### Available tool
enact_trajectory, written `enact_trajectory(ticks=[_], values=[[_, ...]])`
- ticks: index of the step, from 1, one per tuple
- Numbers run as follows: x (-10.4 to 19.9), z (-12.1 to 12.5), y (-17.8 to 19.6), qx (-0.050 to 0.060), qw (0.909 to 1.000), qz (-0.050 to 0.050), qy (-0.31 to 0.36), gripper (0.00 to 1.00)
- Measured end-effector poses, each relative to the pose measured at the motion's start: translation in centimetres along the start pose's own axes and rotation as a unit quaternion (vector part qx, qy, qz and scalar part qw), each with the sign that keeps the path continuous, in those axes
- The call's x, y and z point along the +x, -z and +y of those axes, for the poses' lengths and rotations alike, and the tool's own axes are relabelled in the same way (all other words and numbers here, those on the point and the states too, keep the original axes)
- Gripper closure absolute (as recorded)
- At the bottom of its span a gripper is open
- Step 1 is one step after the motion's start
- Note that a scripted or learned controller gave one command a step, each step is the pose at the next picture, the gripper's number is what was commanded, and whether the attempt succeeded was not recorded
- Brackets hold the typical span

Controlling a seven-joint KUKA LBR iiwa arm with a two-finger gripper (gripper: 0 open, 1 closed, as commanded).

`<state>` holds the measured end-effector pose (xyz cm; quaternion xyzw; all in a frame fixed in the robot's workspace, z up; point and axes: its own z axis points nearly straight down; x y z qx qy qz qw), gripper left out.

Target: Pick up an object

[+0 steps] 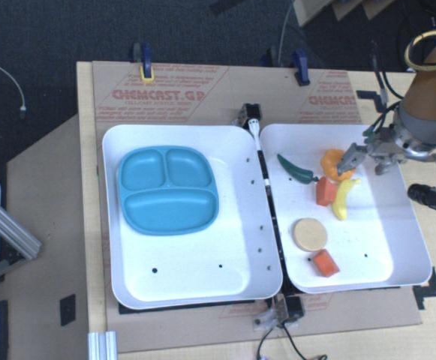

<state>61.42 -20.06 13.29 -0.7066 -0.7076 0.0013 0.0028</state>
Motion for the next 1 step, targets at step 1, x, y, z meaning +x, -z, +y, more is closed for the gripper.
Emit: enact_trajectory(ticks=[1], values=[[0.09,-0.11,-5.19,0.001,1.0,0.0,0.0,0.0]])
